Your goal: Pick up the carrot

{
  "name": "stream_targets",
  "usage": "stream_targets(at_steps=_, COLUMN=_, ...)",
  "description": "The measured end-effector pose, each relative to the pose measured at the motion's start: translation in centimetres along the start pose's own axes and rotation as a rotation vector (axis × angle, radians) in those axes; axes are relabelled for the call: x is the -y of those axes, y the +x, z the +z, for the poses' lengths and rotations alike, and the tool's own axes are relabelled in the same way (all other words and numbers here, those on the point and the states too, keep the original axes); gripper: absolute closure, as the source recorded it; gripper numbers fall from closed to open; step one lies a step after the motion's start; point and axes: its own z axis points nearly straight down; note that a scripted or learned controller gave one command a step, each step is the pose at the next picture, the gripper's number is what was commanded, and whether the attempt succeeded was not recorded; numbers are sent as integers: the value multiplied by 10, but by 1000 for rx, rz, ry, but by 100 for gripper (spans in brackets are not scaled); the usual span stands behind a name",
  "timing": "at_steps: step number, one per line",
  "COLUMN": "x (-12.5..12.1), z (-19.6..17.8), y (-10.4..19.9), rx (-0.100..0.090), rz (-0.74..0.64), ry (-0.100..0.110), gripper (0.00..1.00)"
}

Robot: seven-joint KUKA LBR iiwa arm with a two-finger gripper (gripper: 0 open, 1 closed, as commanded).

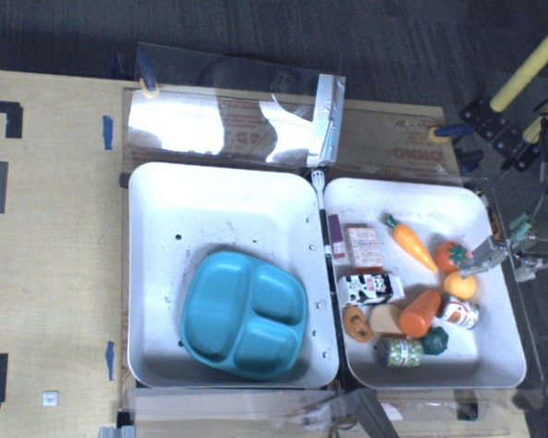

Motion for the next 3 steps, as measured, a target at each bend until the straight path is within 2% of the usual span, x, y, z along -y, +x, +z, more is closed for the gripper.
stream_targets(at_steps=1, x=-78, z=79, y=39, rx=-1, rz=-84, ry=4, gripper=0)
stream_targets(at_steps=2, x=-172, z=169, y=17, rx=-2, rz=-52, ry=7, gripper=0)
stream_targets(at_steps=3, x=-138, z=196, y=17, rx=0, rz=-145, ry=-5, gripper=0)
